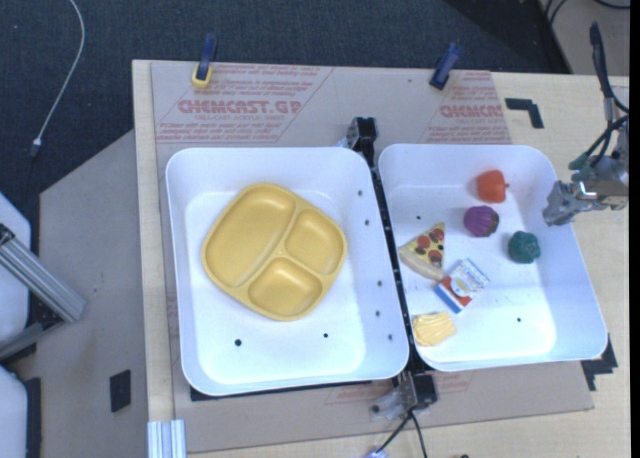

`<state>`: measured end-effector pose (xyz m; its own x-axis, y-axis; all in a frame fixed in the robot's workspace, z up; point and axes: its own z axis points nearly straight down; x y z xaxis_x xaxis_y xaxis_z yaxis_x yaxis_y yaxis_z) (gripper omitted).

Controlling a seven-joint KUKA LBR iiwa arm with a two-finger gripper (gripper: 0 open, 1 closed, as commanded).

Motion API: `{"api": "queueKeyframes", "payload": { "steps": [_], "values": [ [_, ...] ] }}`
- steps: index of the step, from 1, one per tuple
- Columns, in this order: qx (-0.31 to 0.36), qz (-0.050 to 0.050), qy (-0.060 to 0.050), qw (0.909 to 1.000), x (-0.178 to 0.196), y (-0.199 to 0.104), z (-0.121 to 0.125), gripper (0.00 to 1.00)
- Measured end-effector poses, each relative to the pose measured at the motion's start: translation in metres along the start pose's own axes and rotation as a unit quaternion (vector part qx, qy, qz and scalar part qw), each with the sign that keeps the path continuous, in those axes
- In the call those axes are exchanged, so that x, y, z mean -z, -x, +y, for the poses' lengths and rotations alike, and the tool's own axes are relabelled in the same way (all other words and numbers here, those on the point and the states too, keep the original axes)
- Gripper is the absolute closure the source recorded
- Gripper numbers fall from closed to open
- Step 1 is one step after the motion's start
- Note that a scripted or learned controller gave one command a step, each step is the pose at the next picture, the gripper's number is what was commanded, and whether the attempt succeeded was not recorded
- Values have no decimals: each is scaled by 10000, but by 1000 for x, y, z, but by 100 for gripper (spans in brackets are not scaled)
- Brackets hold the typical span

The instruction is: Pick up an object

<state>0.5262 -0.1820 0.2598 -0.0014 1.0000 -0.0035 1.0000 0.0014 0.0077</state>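
Observation:
The right bin (560, 331) holds several small objects. An orange fruit (490, 185) lies near the back, with a purple one (481, 220) just in front of it and a dark green one (523, 246) to their right. A pizza slice (426, 250) lies at the bin's left side, a white packet with red and blue (461, 283) sits in the middle, and a yellow piece (433, 328) rests near the front left. My gripper (562, 204) hangs over the bin's right rim, right of the purple and green pieces, with nothing seen in it.
A yellow divided plate (275, 263) lies in the left bin (200, 346). Blue clamps (445, 66) and a yellow-blue clamp (205, 61) hold the cardboard sheet at the back edge. Cables hang at the far right (605, 76).

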Motion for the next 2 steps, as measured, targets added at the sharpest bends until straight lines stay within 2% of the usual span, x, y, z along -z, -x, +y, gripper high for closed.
{"api": "queueKeyframes", "payload": {
  "steps": [2],
  "values": [
    [29, 23, -23, 10000, 10, -110, 20, 100]
  ]
}}
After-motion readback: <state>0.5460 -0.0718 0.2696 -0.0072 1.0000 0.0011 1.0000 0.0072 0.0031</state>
